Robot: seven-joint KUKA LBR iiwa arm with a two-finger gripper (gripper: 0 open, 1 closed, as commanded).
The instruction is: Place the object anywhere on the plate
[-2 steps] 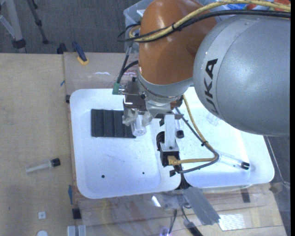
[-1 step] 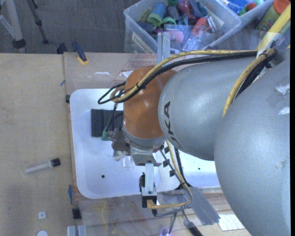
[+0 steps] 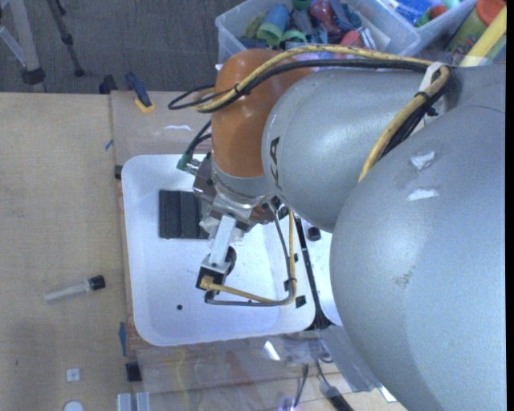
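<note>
A flat black ribbed block (image 3: 178, 214) lies in the upper left part of the left white bin (image 3: 152, 321). My gripper (image 3: 230, 210) hangs over the middle of that bin, just right of the block, under the orange wrist band (image 3: 241, 112). The wrist hides most of it from above, and the block's right edge runs under it. I cannot tell whether the gripper touches the block. The arm's grey body covers the right bin almost entirely.
A tiny dark speck (image 3: 179, 306) lies on the bin floor near the front. On the bench to the left rests a clear tube with a black cap (image 3: 74, 287). A clear tub of coloured toys (image 3: 321, 24) stands behind the bins, a blue clamp (image 3: 138, 91) at the back left.
</note>
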